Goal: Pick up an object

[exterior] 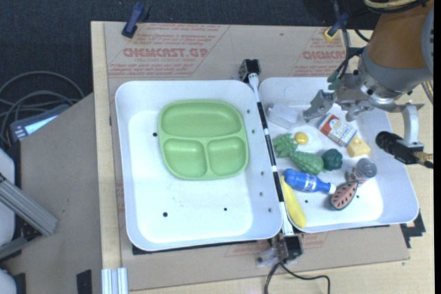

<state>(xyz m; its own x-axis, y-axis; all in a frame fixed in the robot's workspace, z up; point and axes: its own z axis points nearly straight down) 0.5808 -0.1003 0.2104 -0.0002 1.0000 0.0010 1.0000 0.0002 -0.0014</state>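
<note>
My gripper (335, 107) hangs over the back of the right bin (400, 210), its two grey fingers (319, 107) spread apart with nothing between them. Just in front of and below it lies a small red and white carton (335, 129). A yellow block (357, 146) rests to the carton's right. A toy fried egg (302, 140), green leafy toys (284, 145), a dark green round piece (332, 159), a blue bottle (306, 182), a banana (295, 207), a silver can (364, 169) and a brown and red toy (343, 195) fill the bin's middle and front.
The left bin (138, 217) holds a green divided plate (203, 138). A black divider rail (265, 141) runs between the bins. A black handle-like part (400, 147) juts in at the right bin's right side. Cables lie on the floor at the left.
</note>
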